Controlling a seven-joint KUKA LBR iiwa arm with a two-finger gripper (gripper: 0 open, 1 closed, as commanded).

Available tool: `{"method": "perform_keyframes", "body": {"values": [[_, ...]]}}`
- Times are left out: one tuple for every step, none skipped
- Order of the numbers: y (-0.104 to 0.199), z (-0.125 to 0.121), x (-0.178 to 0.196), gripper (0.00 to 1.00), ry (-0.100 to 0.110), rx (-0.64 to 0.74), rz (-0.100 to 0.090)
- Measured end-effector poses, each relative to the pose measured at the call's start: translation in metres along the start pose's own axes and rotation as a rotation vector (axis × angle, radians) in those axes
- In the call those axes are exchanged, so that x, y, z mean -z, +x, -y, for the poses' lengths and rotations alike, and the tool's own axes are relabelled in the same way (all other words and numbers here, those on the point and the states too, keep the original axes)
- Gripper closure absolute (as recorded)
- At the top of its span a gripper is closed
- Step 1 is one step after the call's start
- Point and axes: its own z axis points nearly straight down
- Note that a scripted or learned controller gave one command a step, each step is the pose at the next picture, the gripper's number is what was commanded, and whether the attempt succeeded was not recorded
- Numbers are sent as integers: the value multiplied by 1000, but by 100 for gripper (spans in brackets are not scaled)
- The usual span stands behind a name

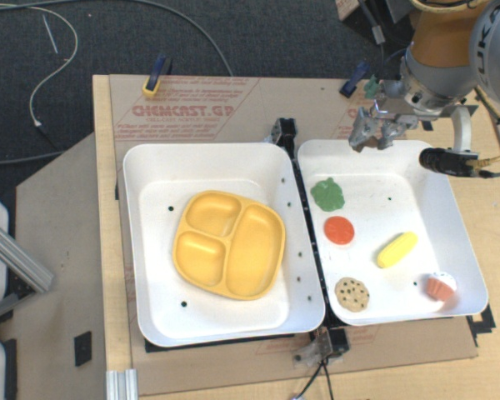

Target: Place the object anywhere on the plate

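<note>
Plate-bound objects lie untouched in the right white bin [450, 192]; which one is meant I cannot tell. Over its far rim hovers the metal two-finger hand [373, 136], fingers apart, holding nothing. Nearest lies a green leafy toy [327, 194], then a red disc [340, 230]. It should descend squarely, close firmly, then cross to the yellow divided plate [229, 244].

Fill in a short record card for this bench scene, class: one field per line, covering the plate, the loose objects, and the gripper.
plate: yellow divided plate, in left bin
right bin: green piece, red disc, yellow piece, cookie, pink-and-white piece
gripper: above right bin's far edge, holding nothing visible
on plate: no object yet
</note>
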Motion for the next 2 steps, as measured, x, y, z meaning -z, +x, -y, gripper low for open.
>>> {"method": "perform_keyframes", "body": {"values": [[59,18,1,100,0,1,-1],[104,38,5,100,0,0,0]]}}
